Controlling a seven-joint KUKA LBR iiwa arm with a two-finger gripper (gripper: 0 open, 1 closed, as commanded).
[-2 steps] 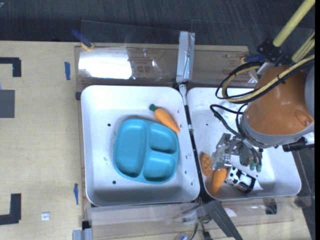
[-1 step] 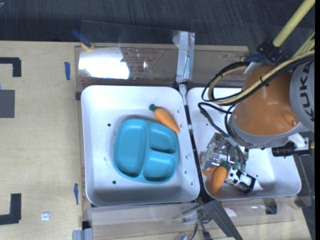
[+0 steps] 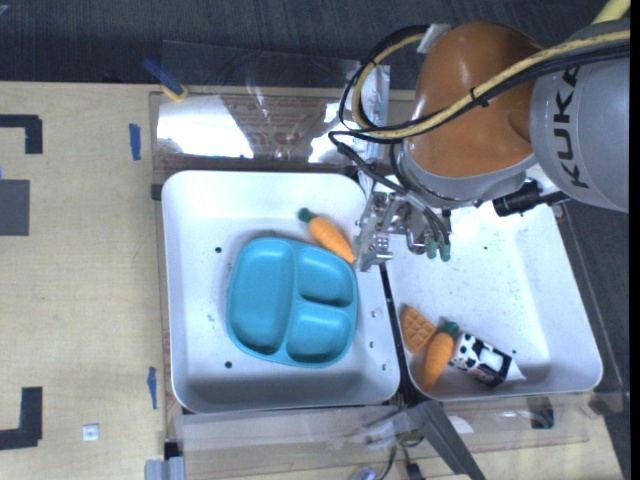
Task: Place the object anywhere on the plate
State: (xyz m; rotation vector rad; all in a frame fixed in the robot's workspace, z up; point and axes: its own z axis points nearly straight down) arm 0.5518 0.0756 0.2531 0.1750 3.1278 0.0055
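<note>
A blue divided plate (image 3: 290, 303) lies in the left bin (image 3: 190, 268). An orange toy carrot (image 3: 328, 234) with a green top lies at the plate's far right corner, its tip touching the rim or just over it. My gripper (image 3: 400, 240) hangs over the wall between the two bins, just right of the carrot's tip. The grey arm and its orange band rise behind it to the upper right. Whether the gripper touches the carrot is not clear from this angle.
The right bin (image 3: 530, 288) holds a waffle-like orange piece (image 3: 415, 325), a second carrot (image 3: 436, 356) and a black-and-white toy (image 3: 482, 359), all at its near left corner. Cables loop above the wrist. Wooden bench lies to the left.
</note>
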